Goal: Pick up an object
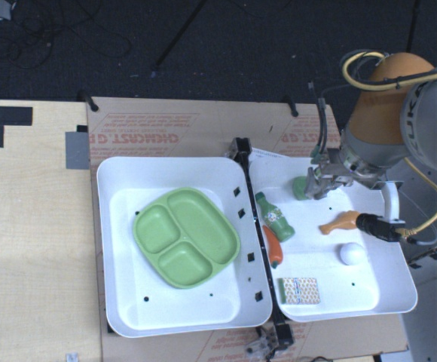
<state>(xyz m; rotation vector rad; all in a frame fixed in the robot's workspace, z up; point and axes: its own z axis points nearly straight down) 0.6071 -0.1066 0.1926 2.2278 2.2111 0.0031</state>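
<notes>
Green divided plate point(186, 237) lies alone in the left bin point(120, 202). Right bin point(384, 292) holds one green bottle point(273, 217), white ball point(350, 253), patterned packet point(300, 290). Pincer point(318, 184) hovers there; grip unclear.

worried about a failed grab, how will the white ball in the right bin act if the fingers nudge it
The white ball looks round and smooth, so it will probably roll at a nudge. It sits on bare floor of the right bin, touching nothing, so little would stop it. Its surface may be slippery between the fingers.
</notes>
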